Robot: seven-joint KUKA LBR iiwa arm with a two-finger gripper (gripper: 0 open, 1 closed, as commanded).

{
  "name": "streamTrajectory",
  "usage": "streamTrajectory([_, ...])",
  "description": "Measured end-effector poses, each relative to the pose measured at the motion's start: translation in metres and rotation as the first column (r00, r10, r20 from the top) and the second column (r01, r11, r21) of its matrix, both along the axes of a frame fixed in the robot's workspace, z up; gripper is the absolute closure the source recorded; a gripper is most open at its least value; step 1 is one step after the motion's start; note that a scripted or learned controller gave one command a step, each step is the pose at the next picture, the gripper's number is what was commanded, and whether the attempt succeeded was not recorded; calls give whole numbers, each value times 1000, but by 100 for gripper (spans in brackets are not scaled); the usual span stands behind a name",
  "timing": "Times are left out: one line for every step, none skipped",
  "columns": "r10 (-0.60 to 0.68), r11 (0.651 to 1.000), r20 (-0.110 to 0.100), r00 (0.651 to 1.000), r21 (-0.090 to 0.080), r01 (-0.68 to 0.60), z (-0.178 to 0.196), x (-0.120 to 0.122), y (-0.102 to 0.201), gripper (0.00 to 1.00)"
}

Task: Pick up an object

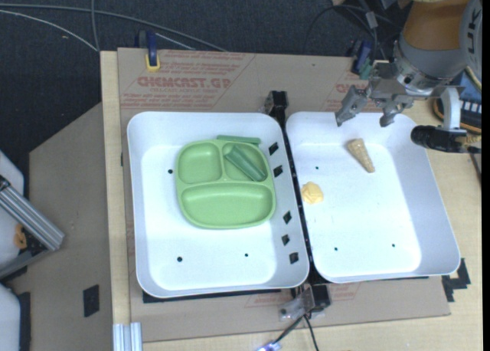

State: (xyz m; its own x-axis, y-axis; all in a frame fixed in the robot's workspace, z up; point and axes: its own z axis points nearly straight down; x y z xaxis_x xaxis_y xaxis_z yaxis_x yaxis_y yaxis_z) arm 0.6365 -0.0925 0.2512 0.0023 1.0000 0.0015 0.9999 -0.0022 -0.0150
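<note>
We see the gripper point(364, 114) poised over the far edge of the right bin point(429, 211), its two fingers point(343, 116) spread apart with nothing between them, so it is released and carrying nothing. That stance reads to us as a readiness to descend: the opening faces down toward the bin floor, and the nearest candidate, a tan cone-shaped piece point(361, 154), lies just in front of it on the white floor, tilted with its narrow end toward the gripper. A small yellow lump point(311, 193) sits further in, close to the wall shared with the left bin point(153, 211). Both rest loose and apart from one another, which should leave room for the fingers to straddle either. The left bin holds a green divided plate point(222, 204) with a darker green piece point(246, 161) lying in its upper right compartment; these are well apart from the arm. The bins lie side by side on the surface point(115, 150), so we judge the cone the likeliest target, not yet touched.
</note>
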Motion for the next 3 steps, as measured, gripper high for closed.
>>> streamTrajectory([2,1000,14,1000,-1,-2,8,2,0,0])
streamTrajectory([2,1000,8,1000,0,-2,-35,-3,-2,0])
streamTrajectory([1,1000,7,1000,0,-1,-95,-4,-10,0])
